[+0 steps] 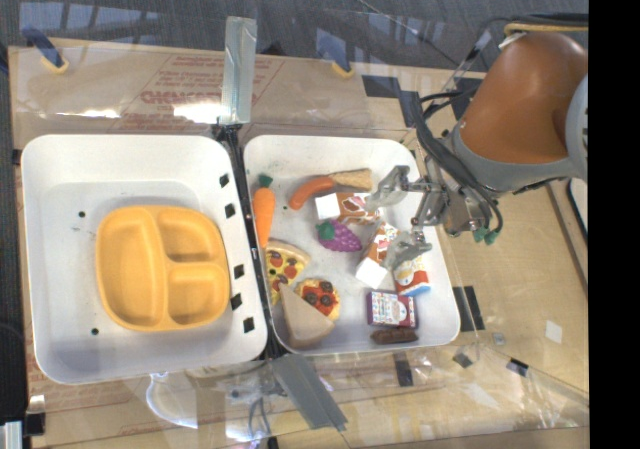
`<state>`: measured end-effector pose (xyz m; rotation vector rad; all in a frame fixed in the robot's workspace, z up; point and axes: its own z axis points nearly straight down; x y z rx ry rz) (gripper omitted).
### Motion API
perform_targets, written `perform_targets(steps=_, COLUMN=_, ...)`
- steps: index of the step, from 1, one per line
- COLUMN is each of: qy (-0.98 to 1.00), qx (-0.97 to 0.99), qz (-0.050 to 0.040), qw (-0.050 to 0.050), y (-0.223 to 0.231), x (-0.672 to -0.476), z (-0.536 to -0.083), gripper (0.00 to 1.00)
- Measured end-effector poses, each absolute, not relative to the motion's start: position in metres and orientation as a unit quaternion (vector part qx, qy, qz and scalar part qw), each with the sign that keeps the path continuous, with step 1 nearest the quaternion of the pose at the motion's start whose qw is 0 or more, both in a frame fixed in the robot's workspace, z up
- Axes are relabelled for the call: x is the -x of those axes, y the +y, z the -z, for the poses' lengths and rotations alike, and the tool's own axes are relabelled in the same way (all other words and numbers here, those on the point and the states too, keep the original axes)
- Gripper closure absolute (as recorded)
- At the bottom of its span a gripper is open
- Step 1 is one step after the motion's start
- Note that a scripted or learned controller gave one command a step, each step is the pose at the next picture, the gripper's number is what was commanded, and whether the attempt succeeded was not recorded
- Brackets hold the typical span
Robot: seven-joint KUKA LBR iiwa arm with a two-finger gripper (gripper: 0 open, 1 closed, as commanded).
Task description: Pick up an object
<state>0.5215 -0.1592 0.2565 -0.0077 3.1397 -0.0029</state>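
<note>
Grey arm (520, 127) reaching over my right bin (425, 152), gripper (398, 217) spread wide above the toy food, grasping nothing; yellow tray (160, 265) in left bin (60, 152)

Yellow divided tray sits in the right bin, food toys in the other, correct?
Not quite. The camera view shows the yellow divided tray in the left bin; the food toys, like the carrot, lie in the right bin.

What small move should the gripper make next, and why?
Probably lower a little. The gripper hangs open above the right bin, its fingers holding nothing, with small toys such as the white cube lying just beneath.
</note>
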Motion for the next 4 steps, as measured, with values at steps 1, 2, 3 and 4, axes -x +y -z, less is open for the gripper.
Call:
perform_targets(steps=1, qy=1.0, qx=-0.021, qz=-0.0002, qw=0.0, y=-0.15, x=-0.581, z=-0.093, gripper=0.0)
perform_targets(steps=2, qy=0.992, qx=-0.123, qz=0.0003, qw=0.002, y=-0.129, x=-0.608, z=-0.093, gripper=0.0)
perform_targets(steps=3, qy=0.993, qx=-0.119, qz=0.0006, qw=0.003, y=-0.127, x=-0.61, z=-0.105, gripper=1.0)
perform_targets(steps=4, qy=0.969, qx=-0.245, qz=-0.0003, qw=0.003, y=-0.078, x=-0.634, z=-0.195, gripper=1.0)
